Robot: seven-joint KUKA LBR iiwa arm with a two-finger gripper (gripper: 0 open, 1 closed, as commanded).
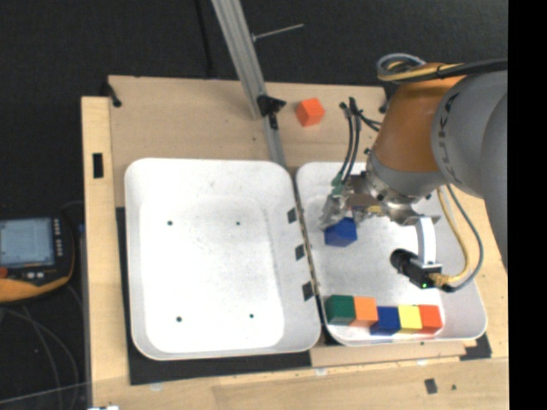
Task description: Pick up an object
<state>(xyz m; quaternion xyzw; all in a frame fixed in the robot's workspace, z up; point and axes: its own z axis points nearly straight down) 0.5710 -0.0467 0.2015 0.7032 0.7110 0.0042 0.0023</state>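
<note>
- Two white bins side by side on the surface: left bin (209, 259), right bin (389, 267) nearer the surface's right edge.
- One arm (436, 118), grey with an orange band, over the right bin's far half.
- One gripper (342, 212) sits low over the right bin's far-left part, close to the wall shared with the left bin. Whether its tips are spread or pressed together cannot be told.
- One blue cube (341, 232) right beneath the gripper, in the right bin's left half; whether it is gripped or merely lying on the bin floor is unclear.
- Five blocks in a row along the right bin's near edge, touching one another: green block (340, 308), orange block (365, 309), blue block (386, 319), yellow block (410, 317), red-orange block (431, 316).
- One orange cube (309, 112) outside the bins, on the bare surface near its far edge.
- One metal post (244, 54) slants up from the far edge, between the bins.
- One handheld pendant (30, 250) off the surface's left edge; screen lit, text too small to read.
- No legible writing or brand marks anywhere.
</note>
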